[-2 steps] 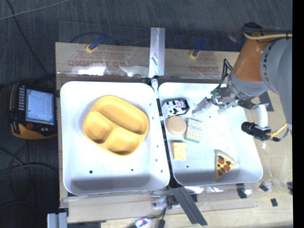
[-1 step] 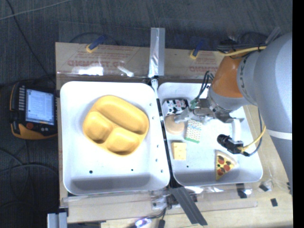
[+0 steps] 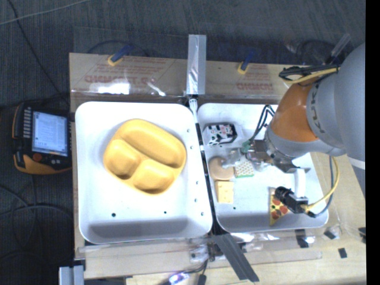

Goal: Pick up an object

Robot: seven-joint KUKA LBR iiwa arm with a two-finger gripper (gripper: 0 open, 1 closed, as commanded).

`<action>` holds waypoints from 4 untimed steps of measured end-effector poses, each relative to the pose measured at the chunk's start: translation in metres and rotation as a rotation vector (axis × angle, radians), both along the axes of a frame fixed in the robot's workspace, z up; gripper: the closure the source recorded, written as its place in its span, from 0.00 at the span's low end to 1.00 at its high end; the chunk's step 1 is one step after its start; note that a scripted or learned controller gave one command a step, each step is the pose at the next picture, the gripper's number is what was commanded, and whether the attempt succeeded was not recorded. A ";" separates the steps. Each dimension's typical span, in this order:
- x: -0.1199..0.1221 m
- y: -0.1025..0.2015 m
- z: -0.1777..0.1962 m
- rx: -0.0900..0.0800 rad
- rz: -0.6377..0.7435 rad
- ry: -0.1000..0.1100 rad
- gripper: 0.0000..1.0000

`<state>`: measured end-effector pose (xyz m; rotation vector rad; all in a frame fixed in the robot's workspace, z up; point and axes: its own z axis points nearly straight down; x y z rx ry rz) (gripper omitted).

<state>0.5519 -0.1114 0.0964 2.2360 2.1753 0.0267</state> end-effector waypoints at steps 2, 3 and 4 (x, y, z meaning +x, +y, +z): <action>-0.009 -0.056 0.045 0.002 0.036 0.030 1.00; -0.011 0.011 0.104 0.003 0.097 0.030 1.00; 0.025 0.019 0.109 0.003 0.037 0.031 1.00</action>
